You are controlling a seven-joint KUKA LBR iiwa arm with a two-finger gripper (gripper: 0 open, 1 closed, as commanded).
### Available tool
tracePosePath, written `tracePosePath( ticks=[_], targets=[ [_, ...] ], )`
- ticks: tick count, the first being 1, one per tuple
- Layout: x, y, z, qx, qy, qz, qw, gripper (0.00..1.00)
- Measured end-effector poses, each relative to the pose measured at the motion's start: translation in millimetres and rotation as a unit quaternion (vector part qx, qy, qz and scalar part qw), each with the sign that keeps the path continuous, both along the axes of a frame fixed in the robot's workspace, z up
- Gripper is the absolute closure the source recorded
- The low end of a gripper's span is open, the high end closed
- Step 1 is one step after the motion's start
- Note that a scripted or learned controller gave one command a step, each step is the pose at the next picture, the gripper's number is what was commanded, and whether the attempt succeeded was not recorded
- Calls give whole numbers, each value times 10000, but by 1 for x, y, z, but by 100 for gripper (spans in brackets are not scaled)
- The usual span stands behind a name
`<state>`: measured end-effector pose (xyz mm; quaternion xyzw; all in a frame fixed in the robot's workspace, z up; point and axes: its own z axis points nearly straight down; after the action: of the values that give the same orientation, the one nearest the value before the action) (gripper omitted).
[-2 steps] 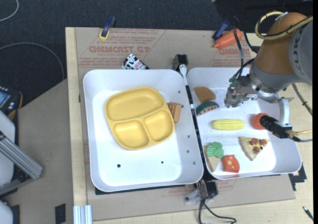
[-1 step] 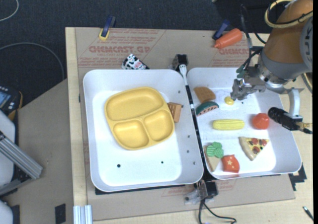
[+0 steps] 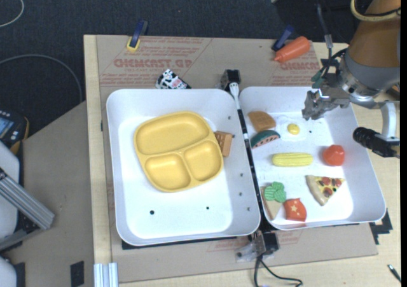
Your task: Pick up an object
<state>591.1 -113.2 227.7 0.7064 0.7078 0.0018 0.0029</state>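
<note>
My gripper (image 3: 315, 107) hangs over the back of the right bin (image 3: 364, 202), just right of a small fried egg (image 3: 292, 129), with nothing visibly in it. In that bin lie a brown bread piece (image 3: 261, 118), a watermelon slice (image 3: 264, 138), a yellow corn cob (image 3: 292, 160), a red tomato (image 3: 333, 154), a pizza slice (image 3: 325, 188), a green leafy piece (image 3: 275, 192) and a red strawberry-like piece (image 3: 294, 209). The tomato is below and to the right of the gripper.
The left bin (image 3: 127, 206) holds a yellow divided plate (image 3: 175, 151) with a small brown block (image 3: 223, 143) at its right edge. Behind the bins lie an orange carrot-shaped piece (image 3: 292, 49) and a black-and-white item (image 3: 172, 80). The arm rises at the right.
</note>
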Motion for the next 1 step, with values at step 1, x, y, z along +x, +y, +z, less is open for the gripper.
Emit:
tracePosePath(
  ticks=[1],
  targets=[
    [16,59,7,10,11,21,10000,100]
  ],
)
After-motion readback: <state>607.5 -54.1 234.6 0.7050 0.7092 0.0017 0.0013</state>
